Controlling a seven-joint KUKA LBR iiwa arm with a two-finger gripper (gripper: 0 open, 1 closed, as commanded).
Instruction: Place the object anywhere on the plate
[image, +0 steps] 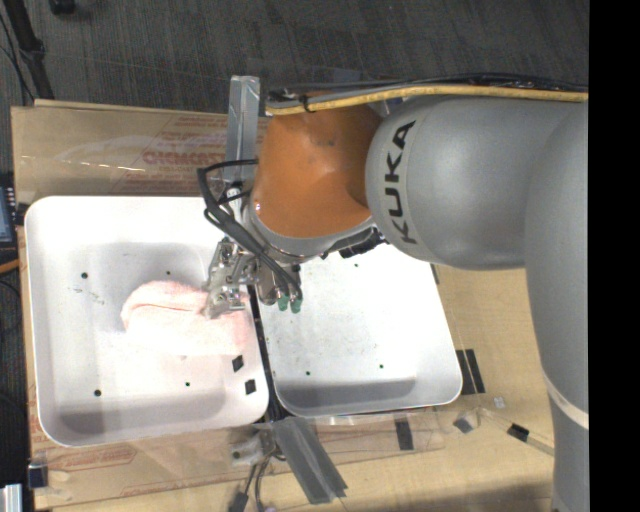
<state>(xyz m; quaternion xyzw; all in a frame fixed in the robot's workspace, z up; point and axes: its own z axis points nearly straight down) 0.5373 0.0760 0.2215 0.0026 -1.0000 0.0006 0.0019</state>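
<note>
Looking down, you see the gripper (232, 285) at the left bin's (60, 230) right edge, touching the pink plate (165, 305); whether it grips anything, you cannot tell

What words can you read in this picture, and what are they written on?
"KUKA": black letters running up the grey arm, near its orange band.
Red print on the cardboard sheet behind the left bin: too faint and blurred to read.

The bins (60, 300) look like smooth white plastic, faintly glossy. In the left one lies a pale pink plate (170, 310), matt. The arm (470, 180) above is satin grey, its band (310, 170) smooth orange.
</note>
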